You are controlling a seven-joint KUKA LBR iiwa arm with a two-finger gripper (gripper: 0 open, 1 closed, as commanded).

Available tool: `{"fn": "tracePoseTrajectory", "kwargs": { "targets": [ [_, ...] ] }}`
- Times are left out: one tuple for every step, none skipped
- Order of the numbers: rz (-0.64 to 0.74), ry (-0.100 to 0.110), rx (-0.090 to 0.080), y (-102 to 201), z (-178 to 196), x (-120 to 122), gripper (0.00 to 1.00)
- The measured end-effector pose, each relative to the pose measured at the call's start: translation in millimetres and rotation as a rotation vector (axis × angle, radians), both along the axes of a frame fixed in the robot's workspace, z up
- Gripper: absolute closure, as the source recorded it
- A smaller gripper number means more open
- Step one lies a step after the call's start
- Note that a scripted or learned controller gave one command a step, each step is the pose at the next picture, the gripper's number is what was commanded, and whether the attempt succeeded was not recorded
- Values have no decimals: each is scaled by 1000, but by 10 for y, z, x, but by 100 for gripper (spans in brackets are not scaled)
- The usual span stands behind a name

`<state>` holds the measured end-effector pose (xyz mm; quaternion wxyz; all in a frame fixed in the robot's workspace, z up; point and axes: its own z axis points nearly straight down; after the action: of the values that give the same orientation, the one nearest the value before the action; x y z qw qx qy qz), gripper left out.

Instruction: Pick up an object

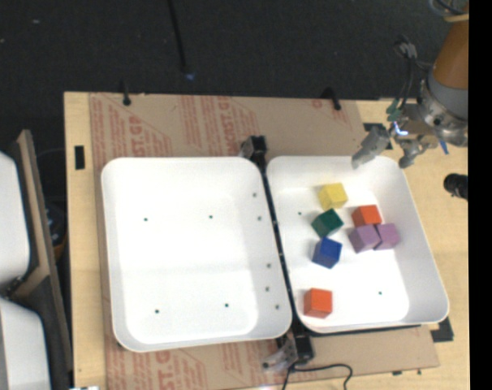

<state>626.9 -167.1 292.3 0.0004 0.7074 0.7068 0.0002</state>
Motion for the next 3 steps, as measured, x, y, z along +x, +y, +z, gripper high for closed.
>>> {"fn": "tracePoseTrajectory", "kwargs": {
  "targets": [
    [1,-5,-1,70,-1766,-59,0],
    [2,2,1,528,-1919,-336,0],
    [-2,1,0,398,-1915,-829,0]
  ]
}}
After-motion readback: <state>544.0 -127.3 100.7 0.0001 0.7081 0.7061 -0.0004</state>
